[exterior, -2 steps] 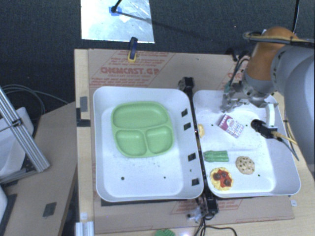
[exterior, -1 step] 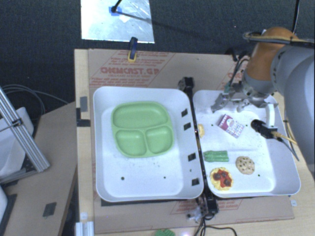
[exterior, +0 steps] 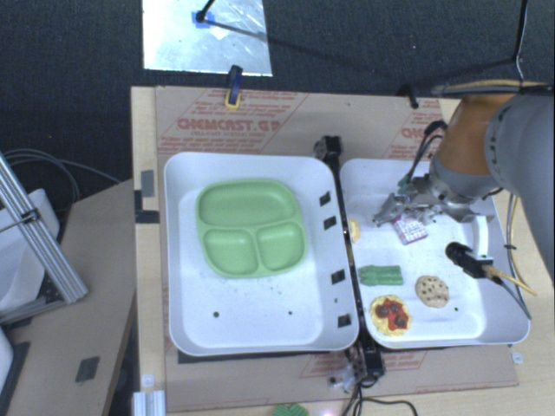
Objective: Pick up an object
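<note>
Bench (exterior: pixel 260 115): gripper (exterior: pixel 401 211) in right white bin (exterior: pixel 505 312), just beside pink packet (exterior: pixel 410 231), grip state unclear; green plate (exterior: pixel 251 228) in left bin (exterior: pixel 251 323)

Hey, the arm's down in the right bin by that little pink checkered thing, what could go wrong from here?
1. The pink checkered packet next to the gripper looks flat and thin, so it may slide along the floor of the right bin instead of lifting.
2. The green toy and the cookie lie not far in front of it; a shoved packet could bump them.
</note>
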